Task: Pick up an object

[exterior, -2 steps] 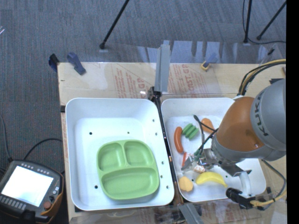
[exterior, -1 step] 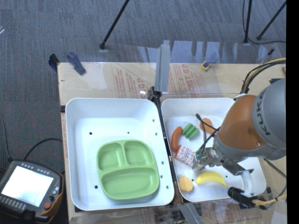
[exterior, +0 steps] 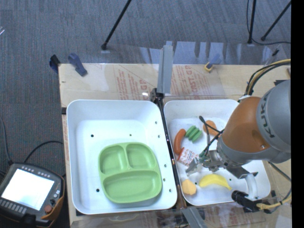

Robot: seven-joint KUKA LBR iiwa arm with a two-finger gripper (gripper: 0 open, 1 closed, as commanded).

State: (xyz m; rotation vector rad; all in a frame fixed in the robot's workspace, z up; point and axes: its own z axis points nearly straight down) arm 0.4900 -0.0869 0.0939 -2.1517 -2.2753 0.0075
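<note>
The right bin [exterior: 228, 106] holds several toy foods: an orange-red sausage [exterior: 179, 140], a green piece [exterior: 193, 133], an orange carrot [exterior: 209, 126], a red-and-white packet [exterior: 186, 155], a yellow banana [exterior: 214, 181] and a small orange fruit [exterior: 189, 187]. My gripper [exterior: 196, 164] is low in this bin, right beside the packet's lower right edge and just above the banana. The arm's orange band and grey wrist hide the bin's right half. I see nothing clearly held.
The left bin [exterior: 85, 113] holds a green divided plate [exterior: 129, 172]. A grey post [exterior: 165, 72] stands behind the wall between the bins. A teach pendant [exterior: 28, 191] lies at the lower left, off the bench.
</note>
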